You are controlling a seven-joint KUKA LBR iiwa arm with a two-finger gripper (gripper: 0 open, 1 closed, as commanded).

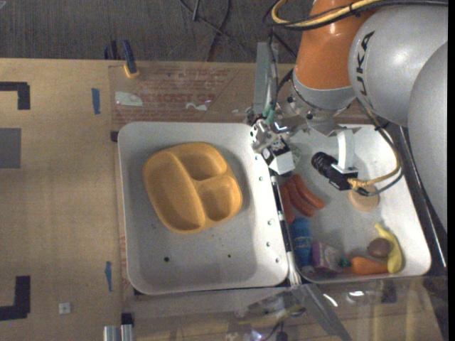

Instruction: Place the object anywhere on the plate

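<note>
- Over the seam between the two bins, the pincer [274,148] hung low from the arm [334,41], near the upper end of the right bin [412,212]; whether it was spread or pressed together could not be told, nor whether anything sat in it.
- Loose items lay in the right bin, presumably as pick stock: sausages [302,194], a blue item [301,234], a banana [390,249], a carrot [367,265], a round disc [364,199].
- Which of these was the task's object could not be told.
- The plate [192,185], yellow-orange with three compartments, sat bare in the left bin [213,261], apparently as the drop target, well apart from the stock.
- Both bins rested on the tabletop [57,190].
</note>
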